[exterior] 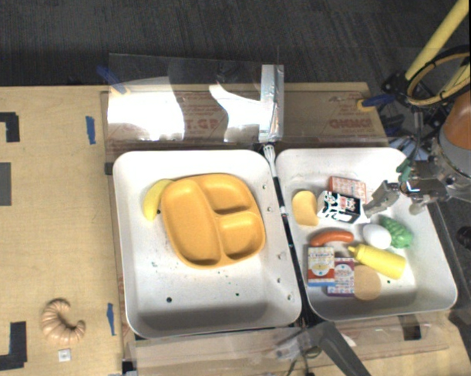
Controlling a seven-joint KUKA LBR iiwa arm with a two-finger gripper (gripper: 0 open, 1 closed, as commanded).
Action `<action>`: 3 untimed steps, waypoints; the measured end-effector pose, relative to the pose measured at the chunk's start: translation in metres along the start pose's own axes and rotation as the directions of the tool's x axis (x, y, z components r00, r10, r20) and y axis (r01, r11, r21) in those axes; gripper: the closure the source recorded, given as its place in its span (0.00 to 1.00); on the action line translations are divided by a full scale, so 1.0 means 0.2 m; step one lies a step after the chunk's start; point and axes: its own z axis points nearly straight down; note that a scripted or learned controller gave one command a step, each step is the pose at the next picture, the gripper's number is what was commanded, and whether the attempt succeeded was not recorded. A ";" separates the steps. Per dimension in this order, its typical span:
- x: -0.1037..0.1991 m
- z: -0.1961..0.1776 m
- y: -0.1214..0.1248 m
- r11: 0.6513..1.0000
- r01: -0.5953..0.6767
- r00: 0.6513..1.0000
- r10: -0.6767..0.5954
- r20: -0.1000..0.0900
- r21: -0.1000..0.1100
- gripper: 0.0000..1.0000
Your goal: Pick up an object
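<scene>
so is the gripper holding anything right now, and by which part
Nothing is seen held. The gripper hangs above the right bin, near the green item and white egg, with nothing visible between its fingers.

Tray (212, 219) in left bin (137, 248); bottle (379, 259) in right bin (435, 280); croissant (62, 320) left of bins.

A single fixed camera is looking down from above at a slant, taking in the whole tabletop (44, 228) from a moderate height. It is framing the left bin (137, 248) and right bin (431, 277) together, with dark floor showing along the top.
</scene>
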 end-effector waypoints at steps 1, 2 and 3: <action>-0.17 0.63 -0.18 0.977 -0.214 0.977 0.214 0.004 -0.011 0.00; -0.14 0.86 0.01 0.992 -0.124 0.992 0.124 0.002 -0.007 0.00; -0.14 0.80 0.02 0.992 -0.124 0.992 0.125 0.003 -0.013 1.00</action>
